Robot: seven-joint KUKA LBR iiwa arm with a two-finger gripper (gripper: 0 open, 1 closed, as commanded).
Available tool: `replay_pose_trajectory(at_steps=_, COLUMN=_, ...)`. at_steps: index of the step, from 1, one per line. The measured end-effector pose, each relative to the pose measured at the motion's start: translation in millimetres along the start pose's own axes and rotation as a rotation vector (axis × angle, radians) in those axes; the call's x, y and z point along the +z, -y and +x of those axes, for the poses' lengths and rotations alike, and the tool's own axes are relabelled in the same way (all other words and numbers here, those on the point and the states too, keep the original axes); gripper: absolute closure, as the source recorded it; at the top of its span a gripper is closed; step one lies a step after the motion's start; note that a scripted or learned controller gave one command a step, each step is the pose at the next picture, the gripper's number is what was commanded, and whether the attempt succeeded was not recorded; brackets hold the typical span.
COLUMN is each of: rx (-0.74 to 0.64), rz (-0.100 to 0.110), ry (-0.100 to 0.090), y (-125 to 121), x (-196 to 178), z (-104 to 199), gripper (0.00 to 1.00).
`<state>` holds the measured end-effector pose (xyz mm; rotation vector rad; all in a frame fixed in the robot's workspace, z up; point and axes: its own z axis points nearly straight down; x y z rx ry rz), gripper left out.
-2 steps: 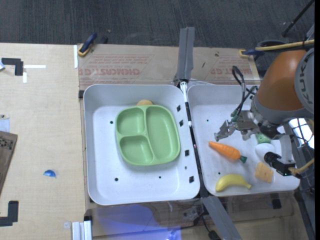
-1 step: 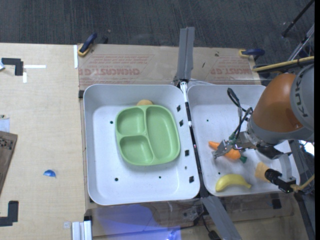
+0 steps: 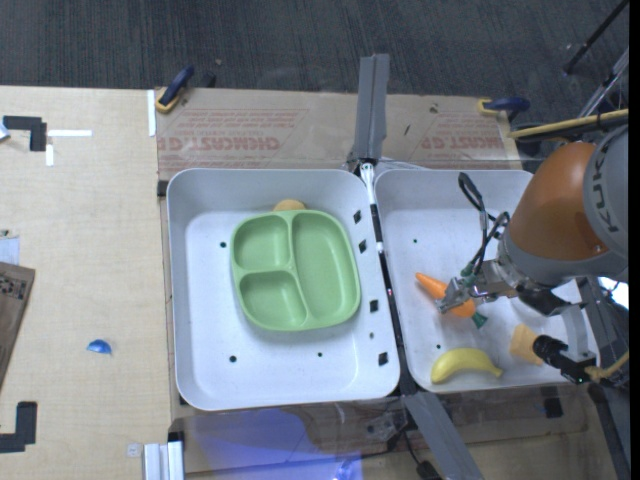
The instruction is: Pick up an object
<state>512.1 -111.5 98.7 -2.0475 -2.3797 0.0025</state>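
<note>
Claw sits low in the right bin, right at the carrot, and you'll find its tips overlap the carrot's right end; whether it is open, shut or gripping cannot be told from this angle. Take the carrot as your landmark: it is a smooth orange taper, likely plastic, lying with its long axis running from upper left to lower right, with the claw on its lower-right end. Below and slightly right of the carrot lies a glossy yellow banana, curved, its length roughly left to right. Right of the carrot and lower, a small pale orange piece rests near the arm. Far left of the carrot, in the left bin, lies a matte green divided plate with three compartments.
</note>
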Motion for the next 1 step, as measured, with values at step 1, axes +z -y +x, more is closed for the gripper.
replay_pose_trajectory(at_steps=1, rx=0.164, rz=0.000, ry=0.001, y=-38.6, x=-92.0, z=39.0, gripper=1.00)
